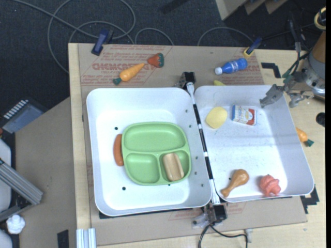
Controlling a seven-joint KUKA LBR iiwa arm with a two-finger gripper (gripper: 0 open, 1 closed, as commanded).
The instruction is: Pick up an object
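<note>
My gripper [282,98] hangs over the far right corner of the right bin [289,154], open, with nothing between its fingers. In that bin lie a yellow lemon [216,117] and a small white carton with blue and red print [242,114], both to the gripper's left. A brown drumstick [235,182] and a pink strawberry-like toy [269,185] lie near the front wall. The left bin [103,112] holds a green divided plate [155,152] with a tan bun [173,166] in one compartment. An orange sausage [118,149] rests beside the plate.
On the bench behind the bins lie a carrot [135,70], a blue bottle [231,66] and two clips [101,41]. A small orange piece [301,135] sits just outside the right bin's right wall. A black hinge [199,133] divides the bins.
</note>
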